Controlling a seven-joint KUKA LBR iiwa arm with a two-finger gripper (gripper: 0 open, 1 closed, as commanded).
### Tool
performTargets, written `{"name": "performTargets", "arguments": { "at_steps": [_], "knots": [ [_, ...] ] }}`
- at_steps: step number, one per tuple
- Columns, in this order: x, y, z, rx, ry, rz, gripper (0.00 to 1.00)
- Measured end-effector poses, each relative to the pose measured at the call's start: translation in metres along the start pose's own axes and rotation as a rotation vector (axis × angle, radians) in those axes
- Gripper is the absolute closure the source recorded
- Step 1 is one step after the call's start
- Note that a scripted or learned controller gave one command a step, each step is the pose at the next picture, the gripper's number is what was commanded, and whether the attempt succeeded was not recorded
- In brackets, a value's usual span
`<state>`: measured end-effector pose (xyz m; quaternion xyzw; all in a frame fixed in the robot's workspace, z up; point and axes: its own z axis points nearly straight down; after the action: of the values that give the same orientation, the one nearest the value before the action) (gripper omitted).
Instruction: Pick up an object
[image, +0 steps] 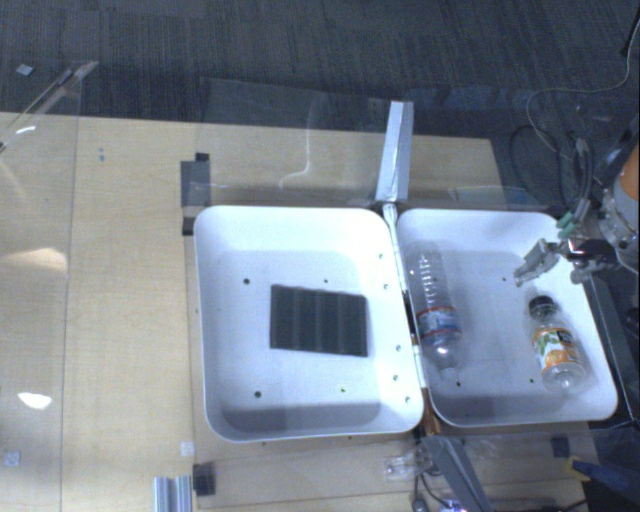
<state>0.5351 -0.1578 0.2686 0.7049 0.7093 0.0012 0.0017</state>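
Observation:
My gripper (556, 270) hangs over the far right part of the right bin (480, 225), open, with nothing between its fingers. Just in front of it, a small bottle (554, 347) with a black cap and an orange label lies on the bin floor. A clear water bottle (434, 305) with a blue label lies along the right bin's left wall, well left of the gripper. A dark ridged rectangular pad (319, 321) lies flat in the middle of the left bin (230, 260).
The two white bins meet at a central rim (402, 300), with a grey metal bar (394, 150) standing behind it. Cables (545, 130) trail at the back right. The wooden bench (100, 300) spreads to the left.

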Motion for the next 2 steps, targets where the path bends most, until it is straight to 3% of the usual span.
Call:
{"name": "performTargets", "arguments": {
  "at_steps": [1, 2],
  "knots": [
    [0.050, -0.012, 0.020, -0.001, 0.001, -0.075, 0.00],
    [-0.015, -0.009, 0.101, 0.001, 0.001, -0.110, 0.00]
  ]
}}
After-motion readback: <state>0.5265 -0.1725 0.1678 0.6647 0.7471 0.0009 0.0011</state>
